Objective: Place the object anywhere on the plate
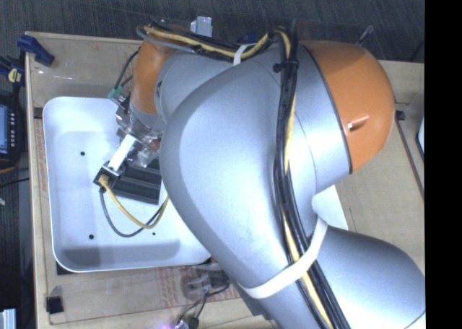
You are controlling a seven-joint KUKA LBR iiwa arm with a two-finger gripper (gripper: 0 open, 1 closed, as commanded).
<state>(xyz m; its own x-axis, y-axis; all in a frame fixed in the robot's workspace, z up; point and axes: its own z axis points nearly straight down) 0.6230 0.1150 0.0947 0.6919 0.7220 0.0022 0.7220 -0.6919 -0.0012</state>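
My gripper (134, 176) hangs low inside the left white bin (72, 205), its black body over the bin's middle right. Above it sits the wrist with its orange band (148, 79). The grey arm (267, 176) crosses the view from the right and hides the right part of this bin and almost all of the bench beyond it. A yellow and black cable (123, 228) loops down from the gripper over the bin floor. Whatever lies under the gripper or the arm is hidden.
The bare white floor of the left bin shows at its left and front. A blue clamp (32, 47) sits at the bench's far left corner, and a black device (9, 129) at the left edge. A white sliver (330, 211) shows behind the arm.
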